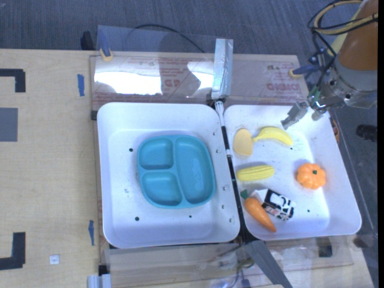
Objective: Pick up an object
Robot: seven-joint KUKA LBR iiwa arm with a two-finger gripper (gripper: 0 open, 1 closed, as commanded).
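Observation:
The right bin (343,212) holds several toy foods: a yellow banana (273,135), a pale yellow rounded piece (243,141), a corn cob (255,173), an orange pumpkin (311,176), a carrot (260,213) and a small black-and-white toy (279,204). My gripper (302,117) hangs over the bin's far right corner, just up and right of the banana. It is open with nothing between its fingers, and touches none of the objects.
The left bin (114,221) carries a teal divided plate (177,170). A clear panel with a taped post (222,71) stands behind both bins. The arm's orange band and cables (354,41) are at the upper right.

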